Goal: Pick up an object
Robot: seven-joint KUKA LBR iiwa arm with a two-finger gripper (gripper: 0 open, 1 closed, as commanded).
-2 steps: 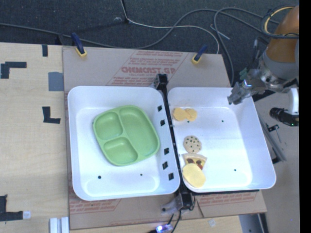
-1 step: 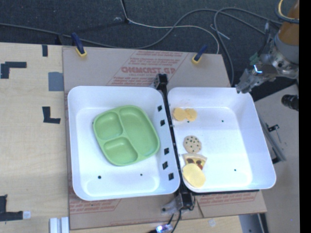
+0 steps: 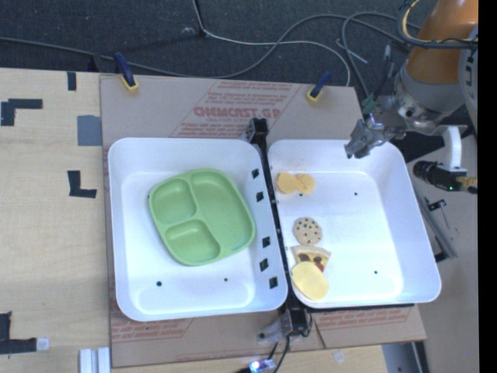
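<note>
White plastic: two shallow bins (image 3: 124,208) sit side by side on the surface. The left holds one light-green, three-compartment plastic tray (image 3: 202,216). The right holds four small flat toy foods along its left wall: a yellow piece (image 3: 295,183), a speckled cookie (image 3: 307,229), a sandwich slice (image 3: 311,256), another yellow piece (image 3: 311,284). All look light and stiff, best pinched across their edges. The tool (image 3: 359,144) hovers above the right bin's far rim, holding nothing; its opening cannot be judged.
</note>
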